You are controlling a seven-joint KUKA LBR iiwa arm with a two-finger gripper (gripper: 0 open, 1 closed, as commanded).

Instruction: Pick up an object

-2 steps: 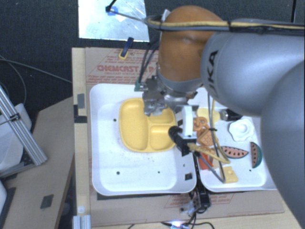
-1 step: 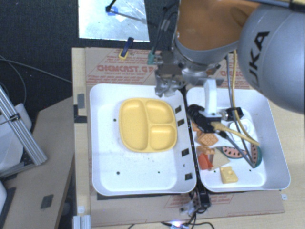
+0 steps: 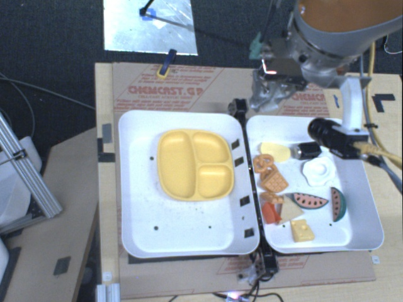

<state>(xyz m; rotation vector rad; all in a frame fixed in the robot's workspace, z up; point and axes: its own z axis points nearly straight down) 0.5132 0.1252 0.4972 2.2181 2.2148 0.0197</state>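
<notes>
The right white bin (image 3: 368, 222) holds several toy foods: a pretzel (image 3: 263, 163), a square cracker (image 3: 274, 182), a pale yellow oval piece (image 3: 276, 150), a fried egg (image 3: 318, 171), two watermelon slices (image 3: 309, 201) (image 3: 339, 204), a cheese block (image 3: 302, 231) and a red-orange piece (image 3: 271, 213). My gripper (image 3: 269, 97) hangs above the back left corner of this bin, over the bench's cardboard, apart from all the foods. The grey arm with its orange band (image 3: 343, 8) rises behind it at the top right.
A yellow divided plate (image 3: 194, 164) lies in the left white bin (image 3: 141, 222). A black cylinder (image 3: 330, 136) on a white bracket juts over the right bin's back right. A silvery sheet (image 3: 150, 16) lies on the floor beyond the bench.
</notes>
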